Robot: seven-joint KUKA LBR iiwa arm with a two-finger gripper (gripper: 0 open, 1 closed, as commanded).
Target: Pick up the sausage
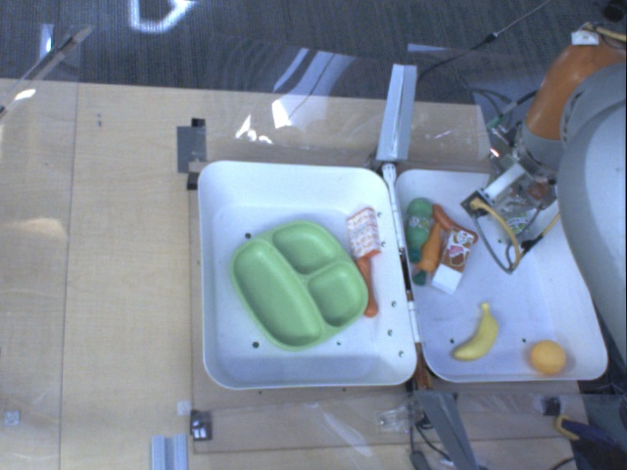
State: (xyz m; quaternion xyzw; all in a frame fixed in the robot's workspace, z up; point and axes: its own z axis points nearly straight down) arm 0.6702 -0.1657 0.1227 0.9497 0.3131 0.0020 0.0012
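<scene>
The sausage (368, 284), slim and reddish-orange, lies in the left bin (225, 351) against the right side of the green divided plate (294, 284). Its top end touches a red and white packet (362, 230). My gripper (521, 202) hangs over the far right part of the right bin (573, 292), well right of the sausage and across the wall between the bins. Nothing shows between its fingers.
The right bin holds a green piece (419, 216), a thicker orange carrot-like piece (432, 245), a brown-red packet (458, 248), a white block (446, 279), a banana (477, 333) and an orange (548, 357). A metal post (397, 111) stands behind the bins.
</scene>
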